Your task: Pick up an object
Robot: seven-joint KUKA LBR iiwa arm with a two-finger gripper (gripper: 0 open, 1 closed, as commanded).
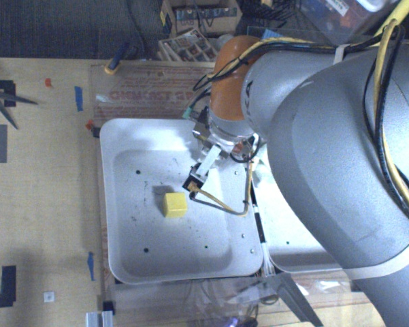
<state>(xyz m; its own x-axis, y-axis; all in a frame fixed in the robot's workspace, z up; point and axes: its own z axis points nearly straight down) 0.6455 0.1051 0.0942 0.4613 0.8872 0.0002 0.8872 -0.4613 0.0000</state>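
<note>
White bin (122,251) holds a yellow block (175,205) — end effector (214,142) nearby, its grip state unreadable.

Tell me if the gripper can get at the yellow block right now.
Probably yes: the yellow block lies alone on the bin floor, nothing covering it, with the gripper hanging close by.

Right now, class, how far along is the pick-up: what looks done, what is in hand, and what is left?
Done: only the approach. The gripper hangs over the left bin, near its far right side. In hand: nothing that can be seen. The yellow block lies on the bin floor, apart from the gripper. Left: probably lining up over the block, closing on it and lifting it.
</note>
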